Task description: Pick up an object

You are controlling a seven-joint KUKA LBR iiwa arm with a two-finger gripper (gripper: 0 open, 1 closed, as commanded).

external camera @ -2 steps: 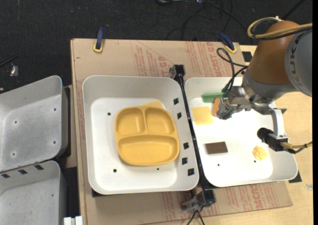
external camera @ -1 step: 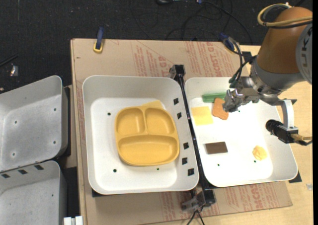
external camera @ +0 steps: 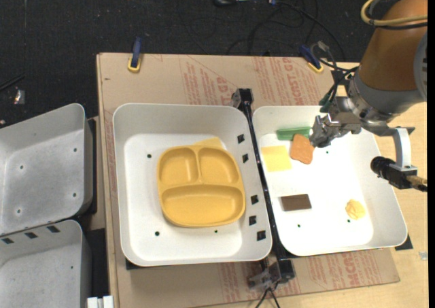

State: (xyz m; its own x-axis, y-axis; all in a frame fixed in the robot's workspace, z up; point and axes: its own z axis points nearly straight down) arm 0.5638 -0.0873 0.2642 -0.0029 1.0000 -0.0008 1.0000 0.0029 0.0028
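Gripper [external camera: 319, 133] hovered in right bin [external camera: 380, 232], touching orange piece [external camera: 302, 149] beside green block [external camera: 292, 134]; grasp state unclear, cannot tell.

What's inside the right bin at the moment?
The right bin holds a yellow block, an orange piece, a green piece, a brown block and a small yellow lump. The gripper covers the green piece's right end.

both white bins [external camera: 136, 164] look like smooth, slightly glossy plastic. the yellow divided tray [external camera: 201, 186] in the left one is smooth plastic with a soft sheen. the board [external camera: 204, 75] beneath is matt printed cardboard. the arm's orange band [external camera: 394, 35] shines, glossy.
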